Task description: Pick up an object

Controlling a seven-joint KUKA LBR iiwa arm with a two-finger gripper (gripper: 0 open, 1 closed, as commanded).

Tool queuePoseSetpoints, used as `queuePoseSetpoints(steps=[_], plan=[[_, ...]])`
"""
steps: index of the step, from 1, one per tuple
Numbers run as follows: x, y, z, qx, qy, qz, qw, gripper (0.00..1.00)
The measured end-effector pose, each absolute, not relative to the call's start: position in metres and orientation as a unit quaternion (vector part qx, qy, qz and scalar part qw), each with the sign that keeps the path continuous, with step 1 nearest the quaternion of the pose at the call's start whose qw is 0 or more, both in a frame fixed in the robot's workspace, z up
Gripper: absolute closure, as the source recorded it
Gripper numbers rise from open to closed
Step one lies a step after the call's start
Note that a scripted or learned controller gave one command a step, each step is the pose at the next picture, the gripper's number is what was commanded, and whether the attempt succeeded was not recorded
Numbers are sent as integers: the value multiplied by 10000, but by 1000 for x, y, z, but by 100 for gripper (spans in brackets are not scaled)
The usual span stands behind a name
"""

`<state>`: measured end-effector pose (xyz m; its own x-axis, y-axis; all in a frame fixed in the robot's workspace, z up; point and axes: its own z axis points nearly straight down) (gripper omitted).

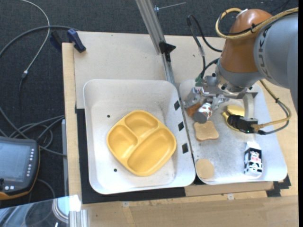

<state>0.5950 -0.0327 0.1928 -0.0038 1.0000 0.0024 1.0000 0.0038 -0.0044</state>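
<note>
My gripper [200,101] hangs low over the far left part of the right bin [274,167], reaching in from the right. Right under it lies a small white and red can-like object [205,111], with a brown piece [191,110] beside it; whether either is gripped is hidden. A slice of toast [206,131] lies just in front of the gripper. A round tan cracker [205,169] sits at the bin's near left corner. A cow-patterned milk carton [253,161] lies at the near right. A yellow item [235,110] lies partly under the wrist.
The left bin [94,98] holds a yellow divided plate [141,142] in its middle. A metal pole [150,22] slants down to the divider between the bins. Cables and a blue clip [75,39] lie at the bench's far left.
</note>
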Motion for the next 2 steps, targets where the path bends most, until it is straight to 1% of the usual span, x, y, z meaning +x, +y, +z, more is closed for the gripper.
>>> queuePoseSetpoints(steps=[1, 2], plan=[[597, -34, 204, -7068, -7074, -8, 11, 100], [578, 12, 192, -7051, -7091, 7, 28, 100]])
